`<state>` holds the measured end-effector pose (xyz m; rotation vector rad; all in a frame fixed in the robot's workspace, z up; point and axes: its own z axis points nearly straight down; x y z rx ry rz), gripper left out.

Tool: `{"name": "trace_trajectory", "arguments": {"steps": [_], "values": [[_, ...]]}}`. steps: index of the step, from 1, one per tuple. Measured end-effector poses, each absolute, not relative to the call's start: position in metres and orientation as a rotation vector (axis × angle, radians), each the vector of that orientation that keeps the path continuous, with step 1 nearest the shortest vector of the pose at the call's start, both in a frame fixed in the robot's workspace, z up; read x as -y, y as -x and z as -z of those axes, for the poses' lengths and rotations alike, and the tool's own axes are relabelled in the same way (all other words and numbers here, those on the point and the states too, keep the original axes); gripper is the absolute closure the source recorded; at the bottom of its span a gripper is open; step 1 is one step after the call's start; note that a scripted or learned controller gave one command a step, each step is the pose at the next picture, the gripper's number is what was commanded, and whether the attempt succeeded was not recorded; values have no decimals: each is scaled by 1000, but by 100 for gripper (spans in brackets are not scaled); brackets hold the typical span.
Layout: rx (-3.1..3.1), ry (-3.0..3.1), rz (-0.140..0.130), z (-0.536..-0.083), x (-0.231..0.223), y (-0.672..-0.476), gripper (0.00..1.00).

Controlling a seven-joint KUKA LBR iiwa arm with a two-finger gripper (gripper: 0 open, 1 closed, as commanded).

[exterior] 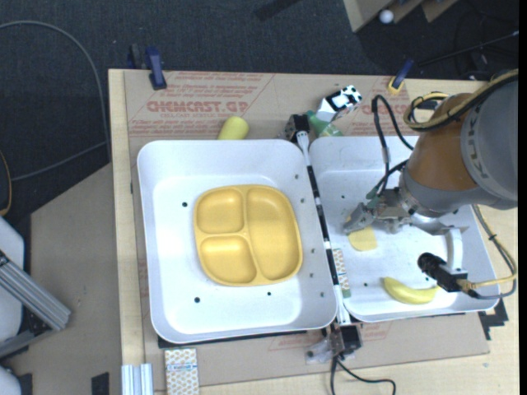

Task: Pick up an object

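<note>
In the right bin [362,164], a small pale yellow chunk [362,239] lies near the left wall. A yellow banana [408,291] lies by that bin's front edge. My gripper [370,217] hangs low over the right bin, just above and behind the pale chunk, with the grey and orange arm reaching in from the right. Nothing shows between the gripper's tips. The left bin [165,220] holds a yellow divided plate [247,234] in its middle.
Behind the bins, a yellow rounded object [234,127] lies on the bench. A black, white and green item [331,109] sits at the back between the bins. Blue clamps [154,67] grip the board's far edge.
</note>
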<state>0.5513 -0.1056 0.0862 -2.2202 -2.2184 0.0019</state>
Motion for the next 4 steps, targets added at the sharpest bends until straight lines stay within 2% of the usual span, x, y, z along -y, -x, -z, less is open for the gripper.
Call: {"name": "trace_trajectory", "arguments": {"steps": [1,2,3,4], "values": [[2218,2220,-1,-84,108,-529,0],[2223,2224,0,-115,185,-533,0],[2224,2219,1,-85,162,-620,0],[2225,2221,2,-85,96,-638,0]]}}
